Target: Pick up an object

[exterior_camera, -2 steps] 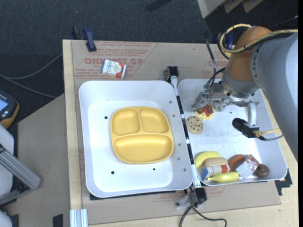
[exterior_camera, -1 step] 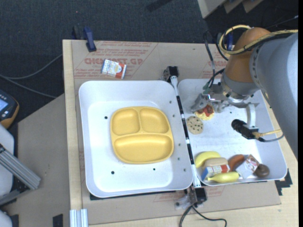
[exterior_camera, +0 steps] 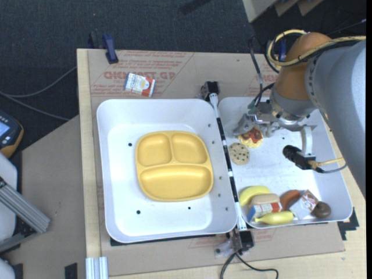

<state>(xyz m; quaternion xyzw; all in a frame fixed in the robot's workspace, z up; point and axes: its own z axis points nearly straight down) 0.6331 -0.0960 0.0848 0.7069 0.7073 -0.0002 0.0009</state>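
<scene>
While my pincer (exterior_camera: 254,127) hangs over the right bin's (exterior_camera: 325,182) left edge, finger state indeterminable, the small red-and-yellow item (exterior_camera: 252,137) lies directly beneath it.

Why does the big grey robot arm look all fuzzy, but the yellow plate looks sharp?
In the camera view, the arm sits close to the lens, so it blurs and looms large; the yellow plate lies in focus, evenly lit with soft shine, and the left bin shows only faint shadows.
</scene>
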